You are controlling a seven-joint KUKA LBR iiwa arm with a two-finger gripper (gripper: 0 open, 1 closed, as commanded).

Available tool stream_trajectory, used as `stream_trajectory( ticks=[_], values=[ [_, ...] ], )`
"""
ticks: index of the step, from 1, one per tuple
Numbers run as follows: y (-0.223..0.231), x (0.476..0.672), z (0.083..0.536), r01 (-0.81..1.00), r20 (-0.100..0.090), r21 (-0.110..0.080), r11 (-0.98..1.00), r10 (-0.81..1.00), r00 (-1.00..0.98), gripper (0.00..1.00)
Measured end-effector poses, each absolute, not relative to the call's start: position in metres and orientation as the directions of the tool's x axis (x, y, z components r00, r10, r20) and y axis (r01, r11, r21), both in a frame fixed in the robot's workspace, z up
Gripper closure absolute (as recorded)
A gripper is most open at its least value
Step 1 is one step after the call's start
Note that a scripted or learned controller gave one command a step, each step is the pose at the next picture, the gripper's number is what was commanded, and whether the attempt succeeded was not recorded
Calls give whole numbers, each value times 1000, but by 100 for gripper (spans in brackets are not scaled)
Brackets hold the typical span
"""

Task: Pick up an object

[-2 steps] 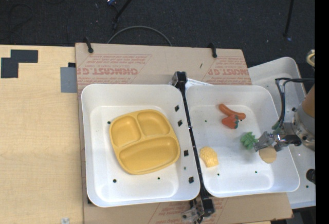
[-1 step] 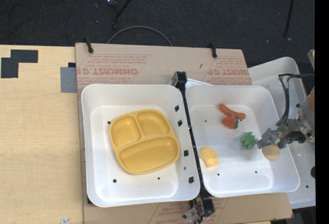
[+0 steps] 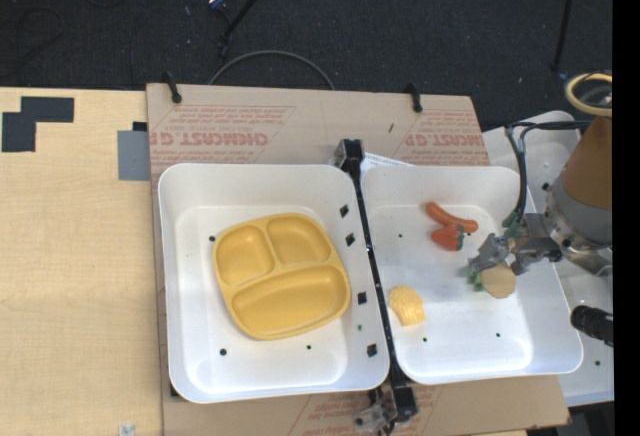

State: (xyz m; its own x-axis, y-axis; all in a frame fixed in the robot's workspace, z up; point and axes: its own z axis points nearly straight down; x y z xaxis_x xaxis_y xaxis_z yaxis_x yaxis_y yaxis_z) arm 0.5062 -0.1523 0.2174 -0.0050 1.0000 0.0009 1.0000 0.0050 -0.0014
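— What's lying nearest to us?

— The front rims of the two bins. The left bin (image 3: pixel 190 364) and the right bin (image 3: pixel 470 364) are sitting side by side on a sheet of cardboard (image 3: pixel 250 129), which is lying on the desk (image 3: pixel 70 274). A black strip (image 3: pixel 362 244) is running between them.

— And inside them?

— In the right bin, a yellow lump (image 3: pixel 406 305) is lying closest to us, near the strip. A little farther back and to the right, a tan ball (image 3: pixel 499 283) is resting on the bin floor, with something small and green showing at its left.

— Is the hand gripping it?

— The hand (image 3: pixel 500 256) is hovering right at the ball's far edge, seemingly touching it. I'm not making out whether it's spread wide or closed narrow, nor whether the ball is sitting in its grip. The arm (image 3: pixel 590 174) is reaching in over the bin's right rim.

— The left bin?

— A yellow plate (image 3: pixel 280 274) with three sections is lying in its middle, turned at a slant.

— Anything farther back?

— Beyond the hand, a red piece (image 3: pixel 446 238) and an orange carrot (image 3: pixel 450 217) are lying just beside each other, perhaps touching. Past the bins the cardboard is showing printed lettering, and behind it cables (image 3: pixel 270 59) are trailing over the dark floor.
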Motion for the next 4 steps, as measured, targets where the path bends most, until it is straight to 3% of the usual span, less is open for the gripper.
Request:
stream_trajectory(
  ticks=[1, 4],
  values=[
    [-103, 522, 210, 1000, 2, -3, 5, 1000, -5, 100],
    [40, 606, 219, 1000, 1, -1, 5, 1000, -5, 100]
  ],
)
